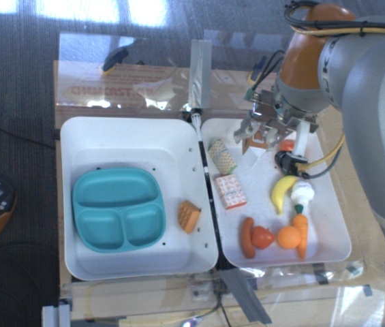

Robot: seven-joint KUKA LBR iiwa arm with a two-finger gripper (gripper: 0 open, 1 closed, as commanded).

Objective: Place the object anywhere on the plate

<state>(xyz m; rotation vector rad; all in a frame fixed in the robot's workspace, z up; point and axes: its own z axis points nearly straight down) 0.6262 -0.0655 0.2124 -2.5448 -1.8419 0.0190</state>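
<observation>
A teal three-compartment plate (110, 191) lies in the left bin (132, 136) with nothing on it. An orange-brown wedge (189, 216) sits on the bin floor just right of the plate, not touching it. My gripper (259, 133) hangs low over the back of the right bin (332, 234), well away from the plate. A small brown piece (255, 142) shows right under the gripper; whether it is held I cannot tell.
The right bin holds several toy foods: a patterned block (223, 157), a pink checked box (230, 191), a banana (283, 193), a carrot (302, 234), an orange (287, 237), a tomato (263, 237) and a sausage (247, 237). A ridge (206, 182) divides the bins.
</observation>
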